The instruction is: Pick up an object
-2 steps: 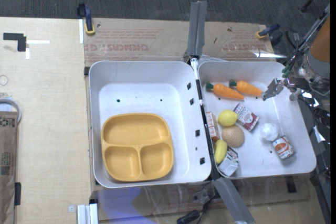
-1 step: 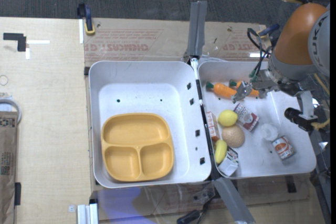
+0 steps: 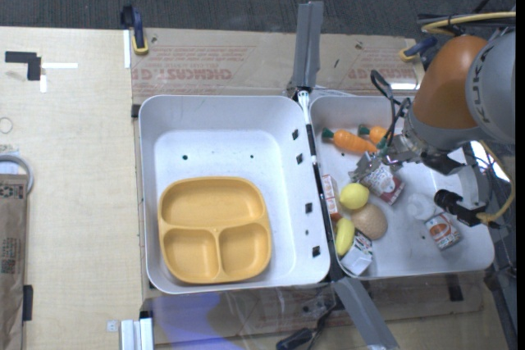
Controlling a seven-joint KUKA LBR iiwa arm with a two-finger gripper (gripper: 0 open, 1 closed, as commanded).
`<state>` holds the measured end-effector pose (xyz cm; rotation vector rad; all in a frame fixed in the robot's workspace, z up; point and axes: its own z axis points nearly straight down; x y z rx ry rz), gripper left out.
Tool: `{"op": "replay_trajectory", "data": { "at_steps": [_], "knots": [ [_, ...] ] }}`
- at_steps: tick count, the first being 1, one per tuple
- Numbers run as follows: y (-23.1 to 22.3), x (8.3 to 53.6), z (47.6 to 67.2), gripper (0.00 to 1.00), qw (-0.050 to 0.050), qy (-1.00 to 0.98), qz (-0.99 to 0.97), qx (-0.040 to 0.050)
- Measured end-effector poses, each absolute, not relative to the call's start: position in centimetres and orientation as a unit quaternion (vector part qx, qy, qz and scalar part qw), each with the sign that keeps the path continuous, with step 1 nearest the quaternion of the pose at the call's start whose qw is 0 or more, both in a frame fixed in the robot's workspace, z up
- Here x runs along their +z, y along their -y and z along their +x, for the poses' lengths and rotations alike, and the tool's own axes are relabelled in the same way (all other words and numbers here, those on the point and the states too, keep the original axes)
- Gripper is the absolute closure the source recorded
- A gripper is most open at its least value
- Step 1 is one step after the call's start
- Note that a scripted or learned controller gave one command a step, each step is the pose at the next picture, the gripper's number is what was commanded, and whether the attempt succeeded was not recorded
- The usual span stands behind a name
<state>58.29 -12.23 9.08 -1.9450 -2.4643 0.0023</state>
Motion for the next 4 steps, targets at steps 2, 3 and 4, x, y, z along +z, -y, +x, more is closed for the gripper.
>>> {"op": "replay_trajectory", "data": {
  "at_steps": [2, 3, 4],
  "knots": [
    [5.8, 19.1, 59.7, 1.00, 0.000, 0.777, -0.629, 0.0005],
    [5.8, 19.1, 59.7, 0.00, 0.000, 0.777, -0.629, 0.0006],
    [8.7, 19.1, 60.6, 0.00, 0.000, 0.771, -0.636, 0.0008]
  ]
}}
